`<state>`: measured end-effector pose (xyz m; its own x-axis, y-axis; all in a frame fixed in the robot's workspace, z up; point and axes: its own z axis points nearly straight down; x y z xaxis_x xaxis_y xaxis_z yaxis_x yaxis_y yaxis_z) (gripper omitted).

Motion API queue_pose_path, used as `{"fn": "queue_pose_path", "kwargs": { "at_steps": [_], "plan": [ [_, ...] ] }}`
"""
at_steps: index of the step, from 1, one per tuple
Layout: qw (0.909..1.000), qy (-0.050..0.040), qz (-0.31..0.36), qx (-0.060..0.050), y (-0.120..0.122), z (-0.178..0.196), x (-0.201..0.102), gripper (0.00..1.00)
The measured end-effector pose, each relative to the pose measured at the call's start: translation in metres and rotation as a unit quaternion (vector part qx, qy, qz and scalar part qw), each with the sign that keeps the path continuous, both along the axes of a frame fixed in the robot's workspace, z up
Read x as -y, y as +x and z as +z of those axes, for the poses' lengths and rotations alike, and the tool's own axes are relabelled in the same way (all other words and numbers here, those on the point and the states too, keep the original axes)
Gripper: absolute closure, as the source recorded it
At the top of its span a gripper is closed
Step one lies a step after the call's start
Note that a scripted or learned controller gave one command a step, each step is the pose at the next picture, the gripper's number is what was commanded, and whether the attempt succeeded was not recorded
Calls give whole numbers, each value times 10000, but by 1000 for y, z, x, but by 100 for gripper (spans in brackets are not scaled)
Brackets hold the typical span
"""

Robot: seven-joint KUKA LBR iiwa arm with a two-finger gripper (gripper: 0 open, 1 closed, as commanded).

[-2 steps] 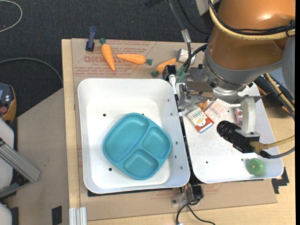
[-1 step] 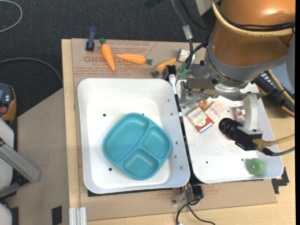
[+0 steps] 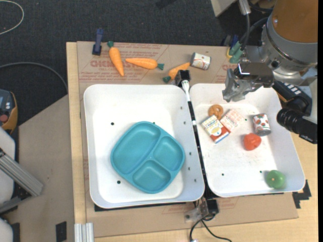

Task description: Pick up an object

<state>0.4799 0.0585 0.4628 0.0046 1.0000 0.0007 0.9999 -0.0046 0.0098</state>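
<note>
My gripper (image 3: 234, 91) hangs over the far end of the right bin (image 3: 288, 150), at the end of the grey arm that reaches in from the upper right. Just below it and to the left lies a small brown ring-shaped pastry (image 3: 216, 110). Beside the pastry are two little cartons, one blue and white (image 3: 214, 128) and one pink and white (image 3: 232, 120). Further right lie a red-and-white patterned can (image 3: 261, 124) and a red fruit (image 3: 252, 141). A green fruit (image 3: 275, 179) sits in the near right corner. I see nothing held in the gripper.
The left bin (image 3: 96, 135) holds a blue divided plate (image 3: 147, 157). Behind the bins on the cardboard lie three carrots (image 3: 116, 59) (image 3: 143, 63) (image 3: 177, 71), a small can (image 3: 201, 61) and a blue clip (image 3: 97, 42). A black camera mount (image 3: 295, 117) overhangs the right bin's right rim.
</note>
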Motion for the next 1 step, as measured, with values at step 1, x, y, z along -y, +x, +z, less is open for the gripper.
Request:
{"fn": "queue_pose_path", "kwargs": {
  "at_steps": [1],
  "plan": [
    [10000,-4,51,-80,-1,-38,-52,100]
  ]
}}
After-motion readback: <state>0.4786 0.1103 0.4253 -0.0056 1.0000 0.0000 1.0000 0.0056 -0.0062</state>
